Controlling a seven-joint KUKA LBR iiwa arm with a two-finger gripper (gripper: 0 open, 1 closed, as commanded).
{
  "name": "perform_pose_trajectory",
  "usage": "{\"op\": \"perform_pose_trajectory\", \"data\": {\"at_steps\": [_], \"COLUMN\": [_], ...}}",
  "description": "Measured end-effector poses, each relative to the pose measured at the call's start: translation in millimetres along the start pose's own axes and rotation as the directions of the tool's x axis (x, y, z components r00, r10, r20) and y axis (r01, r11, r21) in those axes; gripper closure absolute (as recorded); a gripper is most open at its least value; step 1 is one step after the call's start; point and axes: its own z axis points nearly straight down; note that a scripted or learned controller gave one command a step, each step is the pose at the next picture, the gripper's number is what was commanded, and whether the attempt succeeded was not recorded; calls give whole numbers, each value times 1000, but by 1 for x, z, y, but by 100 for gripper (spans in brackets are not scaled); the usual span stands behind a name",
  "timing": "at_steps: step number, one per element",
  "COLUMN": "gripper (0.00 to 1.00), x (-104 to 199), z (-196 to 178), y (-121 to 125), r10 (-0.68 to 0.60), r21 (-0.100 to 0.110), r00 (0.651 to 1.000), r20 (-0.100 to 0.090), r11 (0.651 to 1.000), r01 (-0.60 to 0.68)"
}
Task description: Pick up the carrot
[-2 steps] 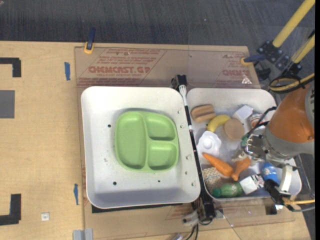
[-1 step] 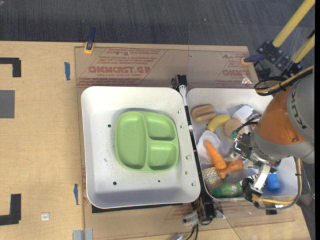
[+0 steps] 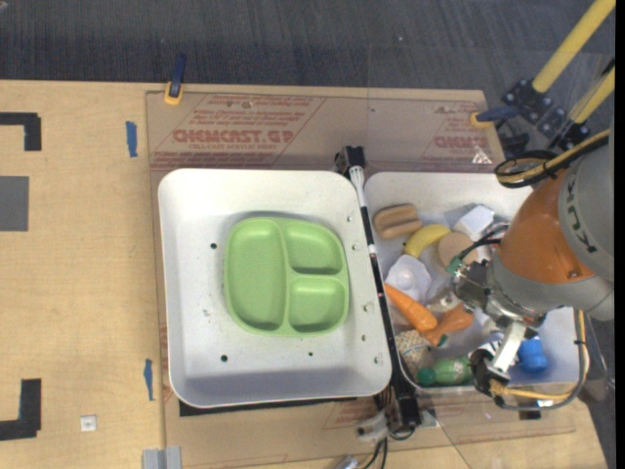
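Note:
The carrot (image 3: pixel 411 309) is orange and lies slanted in the right bin (image 3: pixel 576 360), close to that bin's left wall. Its thin end points up and left. My gripper (image 3: pixel 473 304) hangs over the middle of the right bin, just right of the carrot's thick end, below the arm's orange band (image 3: pixel 543 244). A second orange piece (image 3: pixel 455 321) lies right against the gripper's underside, and the wrist hides part of it.
The left bin (image 3: pixel 186 262) holds a green divided plate (image 3: pixel 286 275). Crowded around the carrot in the right bin are a tan bun (image 3: pixel 395 220), a yellow banana (image 3: pixel 427 238), a white piece (image 3: pixel 409 276), a green item (image 3: pixel 447 369) and a blue item (image 3: pixel 533 357).

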Motion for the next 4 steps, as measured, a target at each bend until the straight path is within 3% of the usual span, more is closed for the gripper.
{"op": "perform_pose_trajectory", "data": {"at_steps": [1,2,4], "gripper": [0,0,0], "x": [5,6,7], "z": [0,0,-2], "y": [-3,-2,2], "r10": [170,361,541], "r21": [1,-7,-16], "r00": [985,933,841], "r20": [0,-3,-11], "r11": [985,933,841], "r01": [-170,-361,-541]}}
